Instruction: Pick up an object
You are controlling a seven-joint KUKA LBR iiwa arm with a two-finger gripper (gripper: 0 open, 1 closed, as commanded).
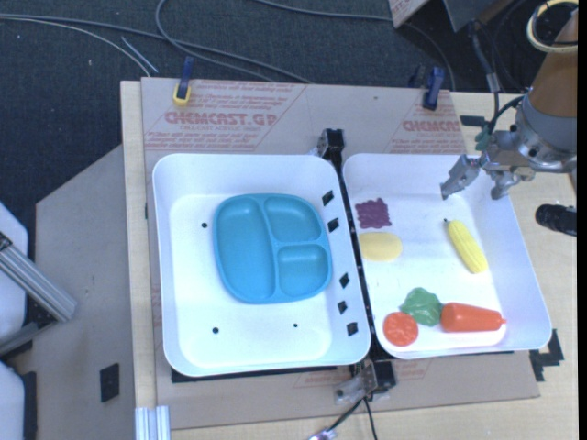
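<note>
Above the right white plastic bin's (527, 282) far edge hangs the metal two-finger claw (481, 183), fingers spread apart and holding nothing. Just below it lies a yellow corn cob (467, 245). Farther below rests an orange carrot (471, 317), and well to its left sits a blue divided plate (272, 246).

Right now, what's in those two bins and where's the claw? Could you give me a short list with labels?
left bin: blue divided plate
right bin: purple grapes, yellow lemon, corn, broccoli, tomato, carrot
gripper: over the right bin's far right corner, fingers spread, nothing between them
nearest item to gripper: corn
</note>
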